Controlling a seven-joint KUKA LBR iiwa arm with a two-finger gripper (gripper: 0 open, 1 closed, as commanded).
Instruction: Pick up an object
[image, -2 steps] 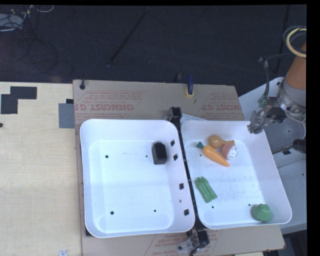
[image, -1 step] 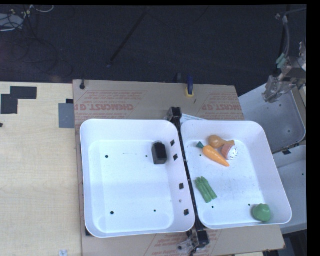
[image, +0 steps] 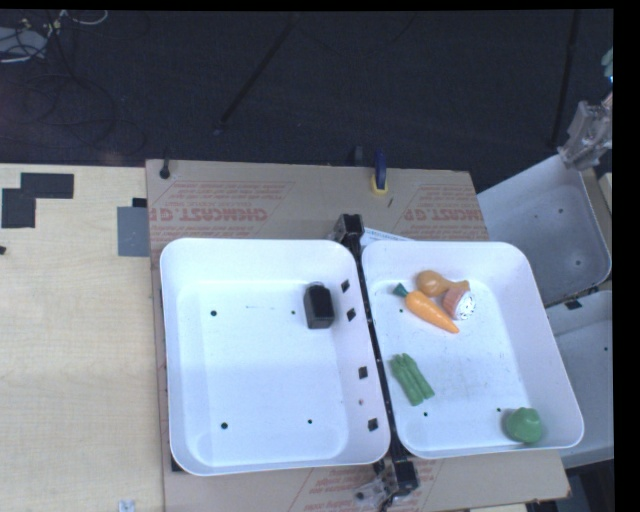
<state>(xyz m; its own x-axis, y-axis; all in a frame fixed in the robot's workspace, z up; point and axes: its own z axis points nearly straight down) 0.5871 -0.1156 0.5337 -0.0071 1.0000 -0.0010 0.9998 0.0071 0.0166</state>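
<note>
A dark block (image: 319, 306) sits in my left bin (image: 200, 270). In the right bin (image: 520, 290): an orange carrot (image: 432, 312) lying aslant, green beans (image: 411, 379) mid-bin, a green ball (image: 523, 425) in the near corner.

The only lettering stands on the flat brown cardboard sheet (image: 260, 205) that lies under the two shallow white bins. It is printed in faded red capitals and reads upside down from this camera. One run of it sits on the strip behind the left white plastic bin (image: 190, 262). It looks like "OKMCHZT", though the letters are too soft to be sure. A second, shorter run behind the right white plastic bin (image: 500, 255) is cut off and unreadable.
</note>
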